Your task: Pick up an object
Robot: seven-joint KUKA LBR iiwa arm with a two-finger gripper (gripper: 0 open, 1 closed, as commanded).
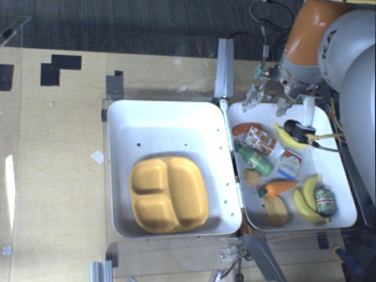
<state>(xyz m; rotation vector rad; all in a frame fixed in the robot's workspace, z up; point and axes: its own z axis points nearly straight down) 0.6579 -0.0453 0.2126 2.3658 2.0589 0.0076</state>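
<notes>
Nearest on the left, a yellow tray with three compartments lies flat in the left bin, towards its near side. The far part of that bin's floor is bare white.

Across the divider, the right bin holds a crowd of small things. Along its left side, a green bottle lies on its side, just near of an orange carton. A small brown lump sits just near of the bottle. Further right, a carrot lies crosswise, with a potato touching it on the near side. A blue carton rests between the carrot and a banana that curves across the middle of the bin. In the near right corner a banana pair lies beside a can, which lies against its right side.

The gripper hangs at the far edge of the right bin, far of the orange carton and the banana. Its two metal fingers stand spread apart, with nothing between them. All the things lie on the bin floor, apart from the claw. The arm, grey with its orange band, fills the far right corner.
</notes>
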